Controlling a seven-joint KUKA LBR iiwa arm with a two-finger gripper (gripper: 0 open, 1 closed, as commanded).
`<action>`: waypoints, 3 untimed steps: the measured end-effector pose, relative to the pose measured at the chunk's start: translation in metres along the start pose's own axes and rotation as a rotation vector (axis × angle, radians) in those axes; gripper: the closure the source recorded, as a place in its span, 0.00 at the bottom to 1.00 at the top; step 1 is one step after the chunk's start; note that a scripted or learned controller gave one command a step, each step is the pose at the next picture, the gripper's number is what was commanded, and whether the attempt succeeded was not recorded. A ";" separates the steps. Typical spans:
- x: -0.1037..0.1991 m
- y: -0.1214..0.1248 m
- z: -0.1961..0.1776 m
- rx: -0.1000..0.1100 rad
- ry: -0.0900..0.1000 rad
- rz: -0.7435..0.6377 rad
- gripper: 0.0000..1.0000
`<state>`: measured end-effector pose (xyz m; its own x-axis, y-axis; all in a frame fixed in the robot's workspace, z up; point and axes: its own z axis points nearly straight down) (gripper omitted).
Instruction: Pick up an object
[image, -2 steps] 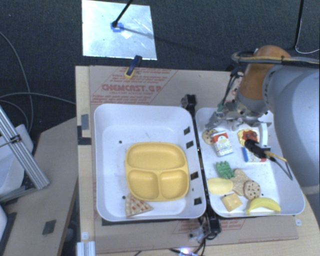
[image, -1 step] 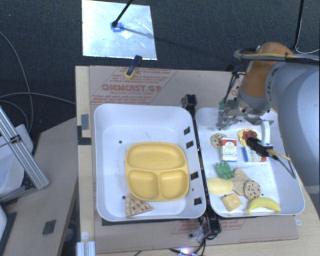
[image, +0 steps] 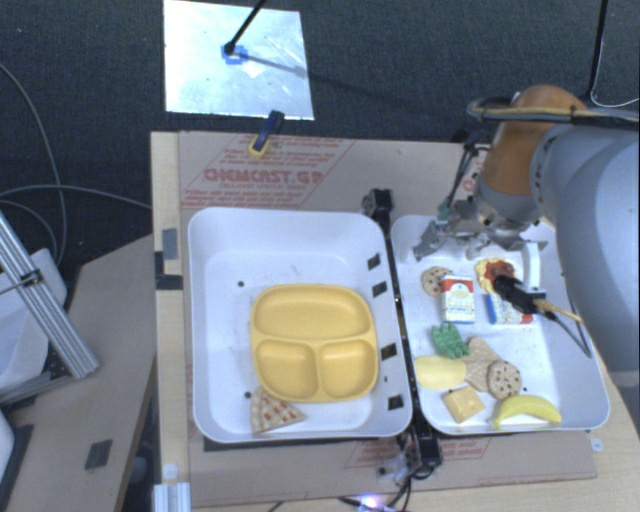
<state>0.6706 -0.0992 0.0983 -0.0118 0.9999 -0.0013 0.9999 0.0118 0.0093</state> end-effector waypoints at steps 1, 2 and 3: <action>0.015 -0.029 0.014 0.011 0.001 0.009 0.00; 0.014 -0.023 -0.002 -0.004 0.000 0.005 1.00; 0.014 -0.024 -0.001 -0.003 -0.001 0.005 0.00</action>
<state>0.6465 -0.0857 0.0991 -0.0070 1.0000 -0.0021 0.9999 0.0071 0.0121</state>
